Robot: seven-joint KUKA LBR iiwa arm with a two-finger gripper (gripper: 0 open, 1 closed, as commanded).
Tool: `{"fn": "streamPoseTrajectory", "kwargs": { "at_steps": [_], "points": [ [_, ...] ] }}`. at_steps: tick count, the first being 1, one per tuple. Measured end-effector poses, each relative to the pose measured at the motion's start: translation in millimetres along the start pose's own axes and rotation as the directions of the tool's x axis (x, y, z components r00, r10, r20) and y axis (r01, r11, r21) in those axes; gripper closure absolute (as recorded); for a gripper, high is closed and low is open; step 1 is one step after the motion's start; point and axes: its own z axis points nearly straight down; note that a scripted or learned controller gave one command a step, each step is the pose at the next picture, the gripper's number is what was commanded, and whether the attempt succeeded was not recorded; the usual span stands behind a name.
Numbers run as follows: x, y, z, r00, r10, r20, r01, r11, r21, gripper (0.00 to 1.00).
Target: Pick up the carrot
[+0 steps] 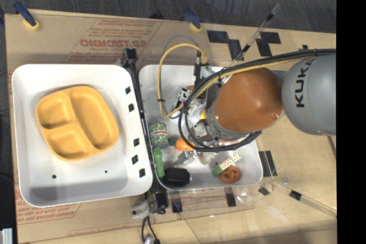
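Observation:
The carrot point(183, 145) is a small orange piece in the right bin point(150, 101), near its middle front. It pokes out from under the arm's wrist. My gripper point(198, 137) reaches down right beside it, mostly hidden by the orange band and cables. Whether the carrot sits between the fingers is hidden.
Around the carrot lie a green-and-white can point(159, 134), a green stick-shaped item point(158, 161), a black object point(176, 176) and a brown pretzel-like toy point(229, 174). The left bin point(34, 186) holds a yellow divided plate point(76, 121). A yellow cable point(171, 50) loops over the right bin's back.

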Motion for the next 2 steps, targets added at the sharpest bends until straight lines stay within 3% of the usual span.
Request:
{"fn": "streamPoseTrajectory", "kwargs": {
  "at_steps": [1, 2],
  "points": [
    [-36.4, 12.4, -8.4, 1.000, 0.001, -0.012, -0.001, 0.999, 0.037, 0.00],
    [-42.0, 13.8, -15.7, 1.000, -0.009, -0.005, 0.009, 1.000, 0.028, 1.00]
  ]
}}
